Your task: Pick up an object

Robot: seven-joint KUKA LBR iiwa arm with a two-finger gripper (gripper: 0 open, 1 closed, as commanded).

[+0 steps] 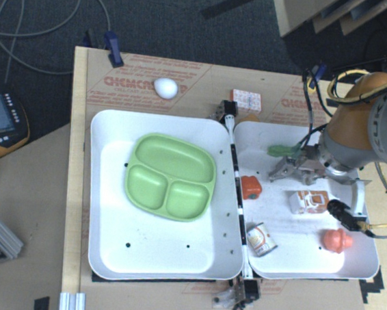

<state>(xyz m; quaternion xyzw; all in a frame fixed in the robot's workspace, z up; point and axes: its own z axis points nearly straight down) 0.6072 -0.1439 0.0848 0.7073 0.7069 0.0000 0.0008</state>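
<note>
My gripper (292,173) hangs low over the back of the right bin (356,271), its fingers spread open with nothing between them. Just behind it, a green object (279,151) lies near the bin's back wall. A white and orange packet (309,201) lies just in front of the gripper. An orange-red block (250,187) rests by the bin's left wall. A small can (261,239) lies on its side at the front left, and a pink-red round object (336,240) sits at the front right.
The left bin (103,231) holds a green divided plate (170,177). Behind the bins, on the cardboard bench top, are a white egg-shaped object (165,87), a small patterned box (246,99) and a blue clamp (113,47).
</note>
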